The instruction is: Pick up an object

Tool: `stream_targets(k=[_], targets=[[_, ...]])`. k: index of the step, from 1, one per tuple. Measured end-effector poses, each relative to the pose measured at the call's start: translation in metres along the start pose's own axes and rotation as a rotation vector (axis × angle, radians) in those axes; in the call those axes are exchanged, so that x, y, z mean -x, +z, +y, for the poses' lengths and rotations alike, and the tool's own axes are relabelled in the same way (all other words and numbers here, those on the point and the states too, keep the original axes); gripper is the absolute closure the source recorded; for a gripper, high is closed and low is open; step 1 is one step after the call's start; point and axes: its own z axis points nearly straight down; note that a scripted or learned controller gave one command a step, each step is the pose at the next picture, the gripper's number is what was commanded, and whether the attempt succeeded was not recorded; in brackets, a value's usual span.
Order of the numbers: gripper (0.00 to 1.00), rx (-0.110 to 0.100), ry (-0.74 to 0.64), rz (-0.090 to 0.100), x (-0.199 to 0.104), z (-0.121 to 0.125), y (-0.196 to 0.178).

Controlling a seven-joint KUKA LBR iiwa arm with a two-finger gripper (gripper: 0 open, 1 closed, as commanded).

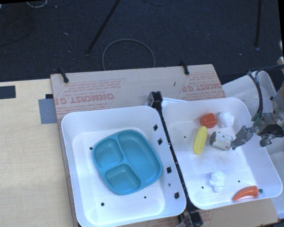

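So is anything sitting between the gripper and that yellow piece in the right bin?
Yes. A small white and grey block lies directly between the gripper and the yellow piece, right beside the piece. The gripper would meet that block first coming from the right.

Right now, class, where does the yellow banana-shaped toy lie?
The yellow banana-shaped toy lies in the right bin, in its upper left part, just below the red-orange toy and left of the small white-grey block.

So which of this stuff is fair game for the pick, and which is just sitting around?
Pick candidates, right bin:
yellow piece
red-orange piece
white lump
small grey-white block, beside the end effector
white figure
orange carrot

Just lying about:
blue divided plate in the left bin
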Motion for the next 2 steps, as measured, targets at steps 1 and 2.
stream_targets(k=[1,2], targets=[[0.0,0.011,-0.003,-0.002,0.0,0.002,-0.006],[0.0,0.005,-0.002,0.0,0.005,-0.001,0.056]])
